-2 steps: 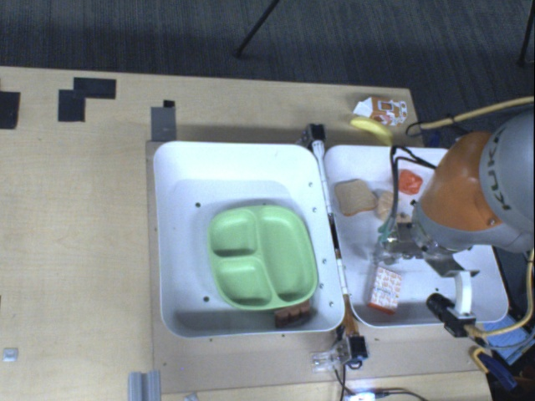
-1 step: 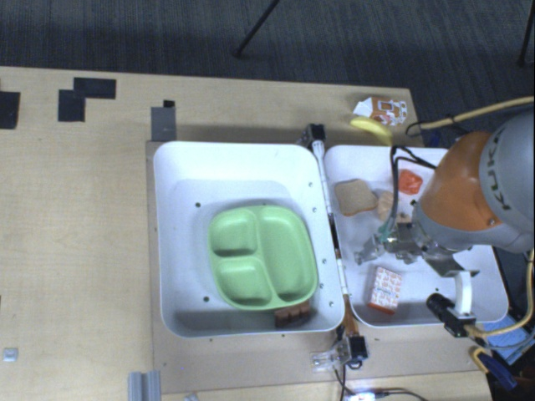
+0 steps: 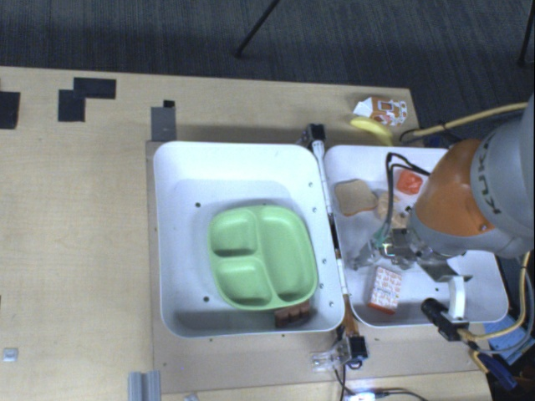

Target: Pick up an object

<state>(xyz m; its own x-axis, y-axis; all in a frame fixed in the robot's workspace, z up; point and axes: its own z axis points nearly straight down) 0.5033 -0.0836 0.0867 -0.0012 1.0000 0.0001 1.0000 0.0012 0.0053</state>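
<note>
Over the right bin (image 3: 493, 303), the gripper (image 3: 386, 251) hangs beside a small carton (image 3: 385, 289), light and stiff, best pinched across its narrow sides; finger state I cannot tell.

Light falls bright and even from overhead on the pale wooden tabletop (image 3: 75, 249). The left shallow white plastic bin (image 3: 180, 224) glares almost to pure white along its rim, and a soft grey shadow pools along its near wall. The green three-compartment plastic plate (image 3: 262, 256) carries a gentle sheen. The dark carpeted floor (image 3: 167, 15) at the top stays dim. The whole picture is soft and slightly grainy, and small things blur.
</note>
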